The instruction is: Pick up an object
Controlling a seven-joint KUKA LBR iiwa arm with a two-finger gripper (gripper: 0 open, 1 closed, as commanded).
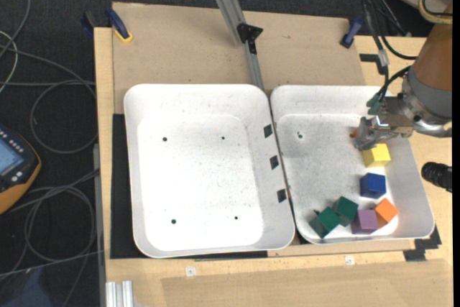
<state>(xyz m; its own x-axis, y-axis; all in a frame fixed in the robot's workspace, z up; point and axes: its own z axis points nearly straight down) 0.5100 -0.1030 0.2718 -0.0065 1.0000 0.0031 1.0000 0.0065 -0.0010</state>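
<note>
Where yellow block [376, 154] sits, pincer [368, 137] overhead.

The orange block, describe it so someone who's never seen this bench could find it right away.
Look in the right-hand white bin, at its near right corner, where several blocks cluster. The orange block is the rightmost one there, just below the blue block and beside the purple block; nothing else in the bin is orange.

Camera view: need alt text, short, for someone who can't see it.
The robot arm's gripper hangs in the right bin, just above a yellow block. Nearer the bin's front corner lie a blue block, an orange block, a purple block and two green blocks. The left bin sits beside it.
</note>
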